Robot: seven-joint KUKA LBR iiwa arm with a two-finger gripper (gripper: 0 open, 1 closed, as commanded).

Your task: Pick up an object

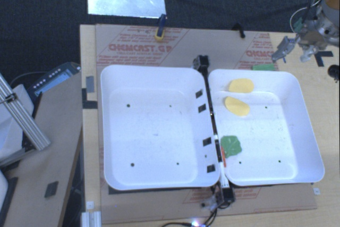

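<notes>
One gripper hangs high over the counter's far right corner, outside both bins, on the grey arm reaching in from the right. Whether it is spread or pressed together cannot be told at this distance, and nothing shows in its grasp. The nearer right bin carries the candidates: two yellow pieces, one at the far edge, the second just nearer, and a green piece against the left wall by the divider. A small green item lies on the counter just beyond that bin. The left bin sits alongside. The gripper's raised, clear position likely suits a fresh approach, with no pick begun
</notes>
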